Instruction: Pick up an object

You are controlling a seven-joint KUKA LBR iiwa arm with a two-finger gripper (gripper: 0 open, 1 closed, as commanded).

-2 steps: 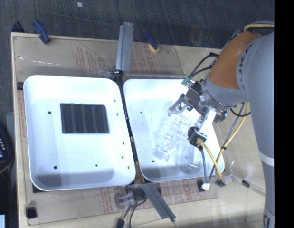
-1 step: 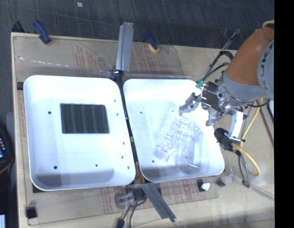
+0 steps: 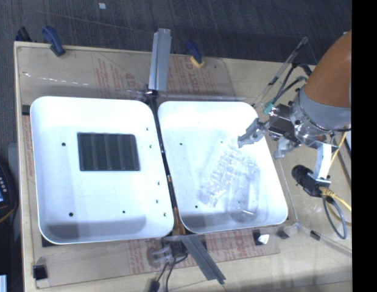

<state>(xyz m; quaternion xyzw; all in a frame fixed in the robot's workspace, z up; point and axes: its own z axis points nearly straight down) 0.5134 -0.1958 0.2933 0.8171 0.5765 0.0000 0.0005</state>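
My arm [image 3: 329, 84] comes with a smooth rounded orange band at the top, and below it a grey ring that wraps the wrist like a collar. Under the ring I see a cluster of silvery metal parts, brackets and small blocks, too tangled for me to sort out one by one. A slim grey metal piece sticks out from that cluster, ending at the gripper [image 3: 249, 135], which looks pale and angular. Thin dark cables [image 3: 284, 72] loop off the wrist, and a small teal spot sits among the metal near them. A white strut, a black plug and yellowish cables hang close beneath the wrist.
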